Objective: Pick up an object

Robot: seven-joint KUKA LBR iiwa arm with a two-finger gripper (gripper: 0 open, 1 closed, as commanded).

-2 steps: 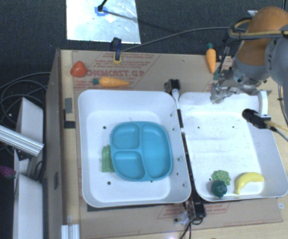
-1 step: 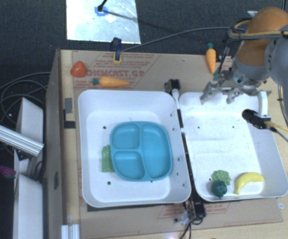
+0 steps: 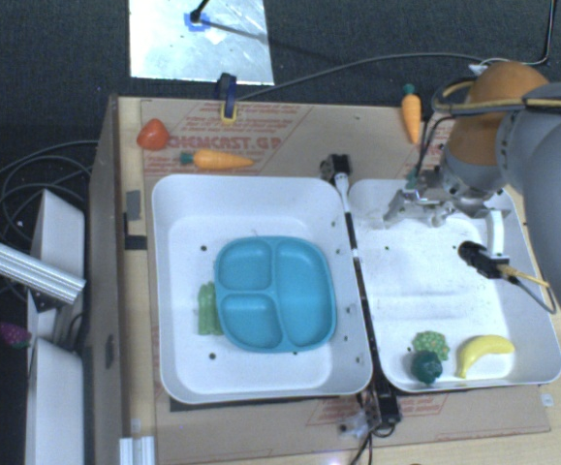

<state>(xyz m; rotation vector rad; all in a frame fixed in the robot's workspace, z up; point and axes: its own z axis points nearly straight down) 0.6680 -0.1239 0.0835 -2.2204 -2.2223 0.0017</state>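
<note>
A cardboard-covered bench (image 3: 261,139) on dark carpet bears two white bins side by side. At the near end of the right bin (image 3: 425,279) lie a yellow banana (image 3: 482,353), a pale green broccoli piece (image 3: 430,342) and, touching it on the near side, a dark green round piece (image 3: 425,366). The left bin (image 3: 251,211) holds a blue divided plate (image 3: 275,294) with a green strip (image 3: 207,308) just beside its left edge. At the far end of the right bin the gripper (image 3: 419,213) hangs low, well apart from the banana group, its fingers spread with nothing between them. Beyond the bins, on the cardboard, lie a long carrot (image 3: 217,160), a red-orange piece (image 3: 152,135) and a small carrot (image 3: 412,116). Farthest back, a silvery sheet (image 3: 201,27) lies on the carpet.
</note>
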